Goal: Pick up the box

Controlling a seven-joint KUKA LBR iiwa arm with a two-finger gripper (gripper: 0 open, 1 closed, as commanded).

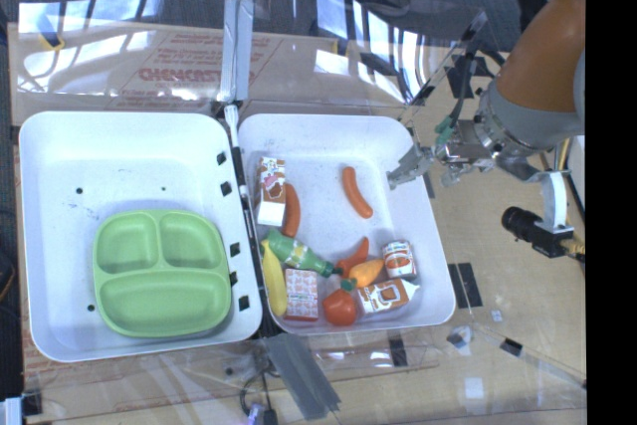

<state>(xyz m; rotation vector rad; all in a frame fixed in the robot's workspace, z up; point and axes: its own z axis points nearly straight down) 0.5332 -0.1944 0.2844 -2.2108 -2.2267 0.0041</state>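
Step in hand: approach, nothing grasped. Grey two-finger jaws (413, 164) hover at right bin's right rim; whether apart or together, cannot tell. Small red-and-white cardboard box (272, 193) lies in shallow white right bin (328, 126), near left wall, touching orange sausage (291, 210). Next move, likely: travel left across bin, descend over box. Box label unreadable; red writing on cardboard behind bins, not legible.

Faint red print runs across the cardboard sheet (199, 70) beyond the bins, far left of the gripper (423, 164), too blurred to read; food labels are equally illegible.
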